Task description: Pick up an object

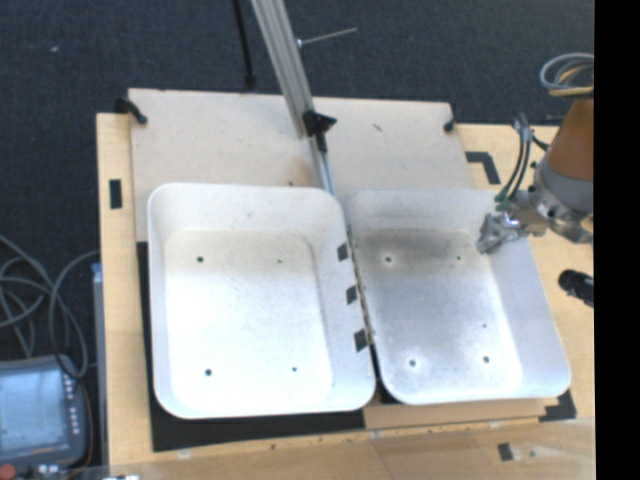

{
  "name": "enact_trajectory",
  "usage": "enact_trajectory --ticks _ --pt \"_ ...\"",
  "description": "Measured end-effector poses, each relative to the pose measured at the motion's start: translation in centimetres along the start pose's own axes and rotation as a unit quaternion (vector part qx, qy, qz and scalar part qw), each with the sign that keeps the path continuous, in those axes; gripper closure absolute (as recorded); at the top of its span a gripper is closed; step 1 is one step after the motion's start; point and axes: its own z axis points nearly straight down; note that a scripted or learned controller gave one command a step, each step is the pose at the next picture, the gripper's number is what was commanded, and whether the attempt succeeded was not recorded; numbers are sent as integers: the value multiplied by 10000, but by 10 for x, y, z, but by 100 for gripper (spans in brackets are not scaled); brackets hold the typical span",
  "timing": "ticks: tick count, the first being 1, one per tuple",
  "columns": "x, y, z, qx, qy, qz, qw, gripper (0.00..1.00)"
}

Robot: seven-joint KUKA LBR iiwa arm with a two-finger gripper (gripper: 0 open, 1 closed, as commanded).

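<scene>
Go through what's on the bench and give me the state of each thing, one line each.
Left bin: lying flat on the bench, right rim against the other bin.
Right bin: lying flat, dark scuffing across its floor near the far side.
Gripper: over the right bin's far right corner, nothing seen between its fingers.
Arm: reaching in from the right, orange band showing above the wrist.

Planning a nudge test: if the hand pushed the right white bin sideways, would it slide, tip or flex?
The right bin looks shallow and wide, so tipping seems unlikely. It sits against the left bin along a seam with dark clips, so a push leftward would probably be resisted or move both. Its thin rim suggests light plastic that may flex slightly. The hand is above its upper right corner.
</scene>
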Motion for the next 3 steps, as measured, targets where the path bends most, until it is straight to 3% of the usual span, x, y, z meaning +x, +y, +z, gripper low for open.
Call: enact_trajectory --ticks 1,2,3 --pt "-1 8 -64 -8 -2 -13 10000 100" --pt "-2 9 -91 13 8 -21 10000 100" --pt "58 10 -94 32 15 -28 10000 100"
